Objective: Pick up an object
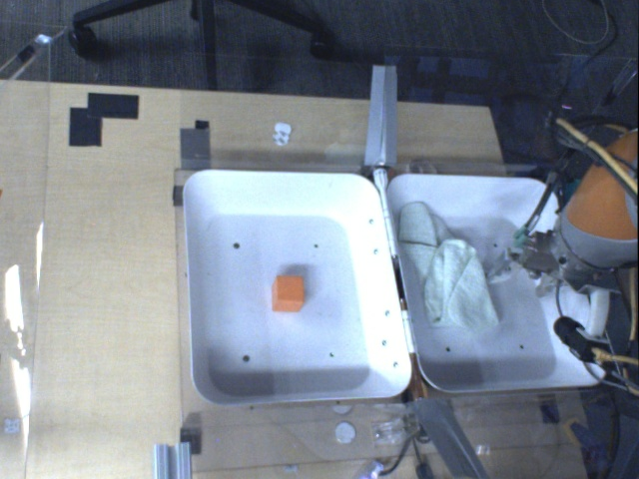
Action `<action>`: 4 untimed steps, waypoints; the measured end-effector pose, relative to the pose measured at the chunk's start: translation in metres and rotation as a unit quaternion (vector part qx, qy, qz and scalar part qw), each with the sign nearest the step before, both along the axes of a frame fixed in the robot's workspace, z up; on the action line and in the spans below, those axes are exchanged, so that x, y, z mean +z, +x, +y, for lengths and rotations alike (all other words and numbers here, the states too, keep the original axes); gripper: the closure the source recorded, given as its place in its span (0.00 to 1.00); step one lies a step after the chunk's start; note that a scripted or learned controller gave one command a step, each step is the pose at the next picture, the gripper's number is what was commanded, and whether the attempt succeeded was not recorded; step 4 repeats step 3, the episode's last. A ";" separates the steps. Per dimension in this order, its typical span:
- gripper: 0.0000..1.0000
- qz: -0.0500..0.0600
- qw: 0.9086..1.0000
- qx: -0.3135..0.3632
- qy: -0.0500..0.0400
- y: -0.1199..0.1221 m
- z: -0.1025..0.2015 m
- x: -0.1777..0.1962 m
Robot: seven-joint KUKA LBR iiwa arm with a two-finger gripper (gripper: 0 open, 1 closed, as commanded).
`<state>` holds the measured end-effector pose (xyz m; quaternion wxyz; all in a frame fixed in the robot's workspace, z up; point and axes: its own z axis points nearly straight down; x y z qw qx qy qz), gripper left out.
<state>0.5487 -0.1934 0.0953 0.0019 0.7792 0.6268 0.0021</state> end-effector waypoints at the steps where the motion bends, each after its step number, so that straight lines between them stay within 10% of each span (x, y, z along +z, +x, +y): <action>1: 1.00 -0.002 1.000 0.001 0.000 0.001 0.001 0.011; 3: 1.00 0.002 0.977 -0.211 0.001 -0.036 0.036 0.163; 4: 1.00 0.002 0.977 -0.211 0.001 -0.036 0.036 0.163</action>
